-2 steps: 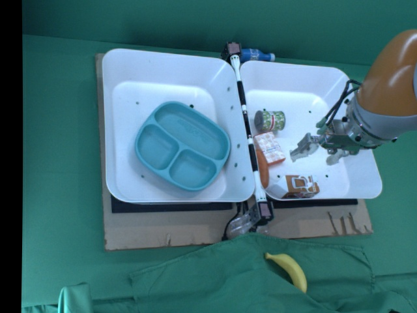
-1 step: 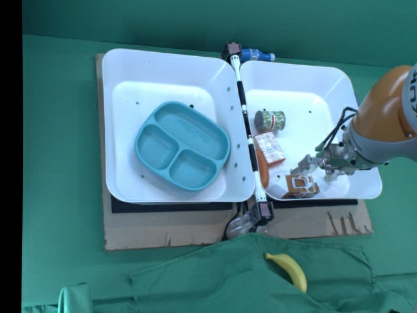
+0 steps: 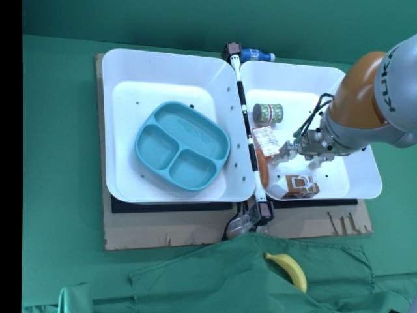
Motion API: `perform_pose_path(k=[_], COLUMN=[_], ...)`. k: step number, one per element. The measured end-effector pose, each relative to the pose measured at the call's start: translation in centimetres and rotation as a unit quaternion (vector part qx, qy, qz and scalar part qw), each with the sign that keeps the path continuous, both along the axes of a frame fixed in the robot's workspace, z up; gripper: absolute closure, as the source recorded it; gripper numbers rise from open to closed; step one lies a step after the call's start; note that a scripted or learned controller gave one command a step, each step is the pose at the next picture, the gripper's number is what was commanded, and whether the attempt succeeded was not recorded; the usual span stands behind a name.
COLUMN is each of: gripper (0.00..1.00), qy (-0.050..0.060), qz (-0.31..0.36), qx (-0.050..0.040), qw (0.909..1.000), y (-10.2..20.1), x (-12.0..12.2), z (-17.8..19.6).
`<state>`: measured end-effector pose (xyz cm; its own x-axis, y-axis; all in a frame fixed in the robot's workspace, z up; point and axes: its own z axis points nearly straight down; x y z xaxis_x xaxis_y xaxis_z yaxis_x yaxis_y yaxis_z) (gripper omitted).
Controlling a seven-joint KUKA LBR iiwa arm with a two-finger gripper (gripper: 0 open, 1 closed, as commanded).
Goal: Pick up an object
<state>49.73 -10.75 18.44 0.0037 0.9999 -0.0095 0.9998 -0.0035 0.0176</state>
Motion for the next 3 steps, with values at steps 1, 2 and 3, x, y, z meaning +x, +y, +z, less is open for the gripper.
perform_pose_path(k=[1,2,3], gripper=[0.00,1.00,1.00], qy=[0.000,-0.004,0.003], qz=[-0.002,-0.002,0.003], qx=[0.0031,-0.0008,0.0036], qw=[1.0000,1.0000,1.0000], y=[-6.4,-6.5,-2.3], x=[-2.2,-2.0,-2.8], z=[0.0,1.3,9.3])
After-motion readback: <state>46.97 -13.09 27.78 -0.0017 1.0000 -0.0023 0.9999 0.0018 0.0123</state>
